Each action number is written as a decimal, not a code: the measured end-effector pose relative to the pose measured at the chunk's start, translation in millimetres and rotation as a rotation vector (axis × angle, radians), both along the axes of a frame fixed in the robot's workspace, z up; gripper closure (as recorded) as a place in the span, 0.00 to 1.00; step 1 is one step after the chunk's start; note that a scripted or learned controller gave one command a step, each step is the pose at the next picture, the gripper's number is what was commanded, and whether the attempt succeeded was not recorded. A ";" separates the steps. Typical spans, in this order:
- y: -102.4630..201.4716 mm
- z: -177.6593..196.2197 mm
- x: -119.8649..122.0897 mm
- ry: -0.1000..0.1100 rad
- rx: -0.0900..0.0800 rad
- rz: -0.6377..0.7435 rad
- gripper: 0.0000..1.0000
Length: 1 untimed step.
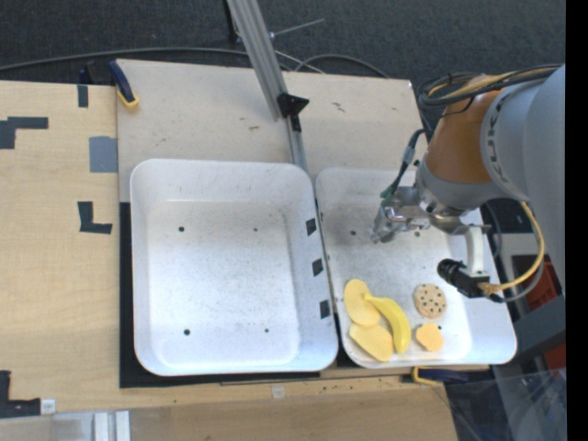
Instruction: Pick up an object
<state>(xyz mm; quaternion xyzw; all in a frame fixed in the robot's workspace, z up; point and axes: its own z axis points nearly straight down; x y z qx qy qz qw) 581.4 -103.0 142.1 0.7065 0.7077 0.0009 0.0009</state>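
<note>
pale wooden bench (55, 274) against dark floor, two shallow white bins side by side, grey-and-orange arm (478, 145) reaching in from the right.

left bin (147, 246) speckled with dark flecks; right bin (354, 200) carrying a cluster near its front edge: a curved yellow banana (393, 320) lying across two flat yellow slices (367, 324), a round speckled cookie (429, 299) just beside to the right, and a small orange piece (429, 338) below the cookie. gripper (384, 228) hanging over the bare middle of the right bin, well apart from the cluster, nothing seen between the fingers; spread of the fingers too small and blurred to tell. slanted metal rail (262, 53) crossing the back of the bench, cables trailing on the floor behind.
</note>
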 end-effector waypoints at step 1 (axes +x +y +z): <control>7.9 49.0 7.1 -0.001 0.000 0.001 1.00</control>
